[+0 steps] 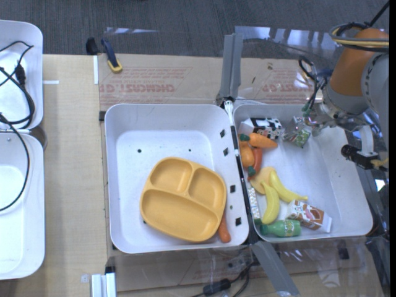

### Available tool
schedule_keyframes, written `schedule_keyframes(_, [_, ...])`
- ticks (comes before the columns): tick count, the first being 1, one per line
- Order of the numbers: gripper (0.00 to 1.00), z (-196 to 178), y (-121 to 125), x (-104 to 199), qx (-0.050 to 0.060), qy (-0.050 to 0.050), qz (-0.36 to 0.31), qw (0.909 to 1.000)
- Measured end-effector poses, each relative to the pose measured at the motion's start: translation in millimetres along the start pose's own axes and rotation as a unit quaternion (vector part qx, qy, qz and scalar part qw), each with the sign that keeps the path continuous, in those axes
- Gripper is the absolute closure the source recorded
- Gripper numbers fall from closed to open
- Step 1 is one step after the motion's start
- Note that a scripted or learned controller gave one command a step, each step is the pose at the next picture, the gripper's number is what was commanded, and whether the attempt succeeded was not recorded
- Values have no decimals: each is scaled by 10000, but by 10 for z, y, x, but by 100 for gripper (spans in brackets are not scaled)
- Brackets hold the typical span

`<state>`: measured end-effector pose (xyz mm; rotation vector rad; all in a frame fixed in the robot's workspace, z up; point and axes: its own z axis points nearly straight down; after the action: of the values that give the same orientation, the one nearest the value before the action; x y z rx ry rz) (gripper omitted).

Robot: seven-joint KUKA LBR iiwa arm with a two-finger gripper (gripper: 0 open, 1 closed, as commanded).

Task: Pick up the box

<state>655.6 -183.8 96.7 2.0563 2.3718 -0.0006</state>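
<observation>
Two boxes lie in the right bin [337,184]. A small brown-and-white carton box [309,216] rests flat near the front right, beside a green bottle [281,229]. A black-and-white cow-patterned box [267,127] sits at the back left corner. My gripper [301,133] hangs low over the back of the right bin, just right of the cow-patterned box and far from the brown carton. Something small and greenish shows at its tip. The arm's orange band [356,67] rises above it at the right.
The right bin also holds a carrot [263,142], an orange pepper [246,156] and yellow bananas [275,193] along its left side. A yellow divided plate [184,198] lies in the left bin [124,166], with a small orange piece [224,232] at its front corner.
</observation>
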Motion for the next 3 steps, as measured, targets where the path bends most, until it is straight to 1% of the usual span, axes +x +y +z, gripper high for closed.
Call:
schedule_keyframes(1, [0, 47, -820, 440, 6, 10, -980, 9952])
schedule_keyframes(2, [0, 46, -820, 438, 7, 11, -980, 9952])
schedule_keyframes(3, [0, 42, -201, -229, -2, 2, -469, 9989])
